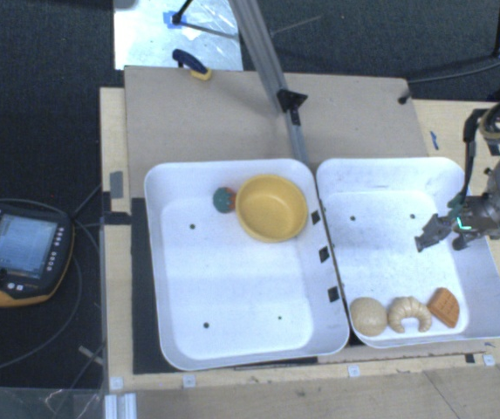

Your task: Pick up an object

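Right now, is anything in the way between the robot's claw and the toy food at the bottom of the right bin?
Nothing visible. The gripper hangs over the right bin, and only bare white floor lies between it and the croissant, round bun and orange waffle along the near edge.

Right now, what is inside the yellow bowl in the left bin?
The yellow bowl shows a bare yellow interior with nothing in it. A small green-and-brown object sits outside, against its left rim. The bin floor under the bowl is covered.
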`<state>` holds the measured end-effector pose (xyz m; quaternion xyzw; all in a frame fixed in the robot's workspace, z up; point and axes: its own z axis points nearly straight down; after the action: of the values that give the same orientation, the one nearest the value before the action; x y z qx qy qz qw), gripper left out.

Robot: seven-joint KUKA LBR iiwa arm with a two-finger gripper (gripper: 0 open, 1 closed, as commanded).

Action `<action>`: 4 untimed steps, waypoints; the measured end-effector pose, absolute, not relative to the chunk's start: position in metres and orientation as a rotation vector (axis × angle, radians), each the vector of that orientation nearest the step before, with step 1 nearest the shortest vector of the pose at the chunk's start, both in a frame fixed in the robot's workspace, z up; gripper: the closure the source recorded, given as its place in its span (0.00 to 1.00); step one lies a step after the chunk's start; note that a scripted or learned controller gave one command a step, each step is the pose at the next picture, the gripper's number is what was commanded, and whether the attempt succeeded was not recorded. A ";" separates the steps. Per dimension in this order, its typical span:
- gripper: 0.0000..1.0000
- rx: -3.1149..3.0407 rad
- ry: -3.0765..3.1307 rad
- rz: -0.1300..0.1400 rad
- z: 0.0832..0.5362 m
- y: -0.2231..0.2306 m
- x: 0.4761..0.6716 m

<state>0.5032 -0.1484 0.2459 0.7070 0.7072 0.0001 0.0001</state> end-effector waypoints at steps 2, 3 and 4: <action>0.00 2.222 2.224 -0.003 0.200 -0.140 0.503; 0.00 2.223 2.224 -0.003 0.145 -0.137 0.512; 0.00 2.224 2.223 -0.003 0.093 -0.137 0.511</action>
<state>0.5109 -0.1372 0.0929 0.7072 0.7071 -0.0010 -0.0014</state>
